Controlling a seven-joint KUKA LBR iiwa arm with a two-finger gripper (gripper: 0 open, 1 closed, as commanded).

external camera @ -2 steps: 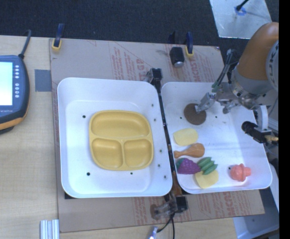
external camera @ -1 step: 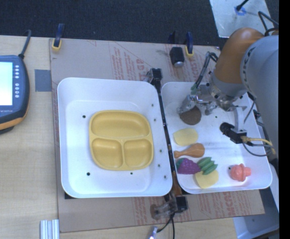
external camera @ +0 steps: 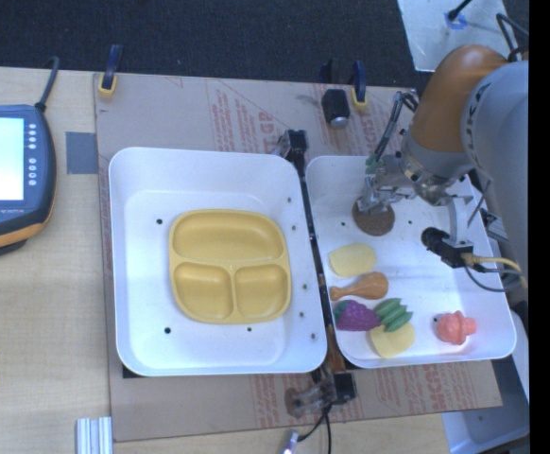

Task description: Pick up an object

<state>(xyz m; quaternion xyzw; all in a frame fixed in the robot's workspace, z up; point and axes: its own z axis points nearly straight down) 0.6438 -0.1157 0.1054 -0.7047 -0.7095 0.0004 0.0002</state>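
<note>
In the right bin, my gripper is low over the back part, directly above a brown round piece that lies on the bin floor. The gripper hides the top of that piece. Closer to the front lie a pale yellow slice, a tan drumstick, a purple grape bunch, a green piece, another yellow slice and a pink-orange piece.
The left bin holds a yellow divided plate. A teach pendant lies on the bench at the far left. Clamps sit at the seam between the bins.
</note>
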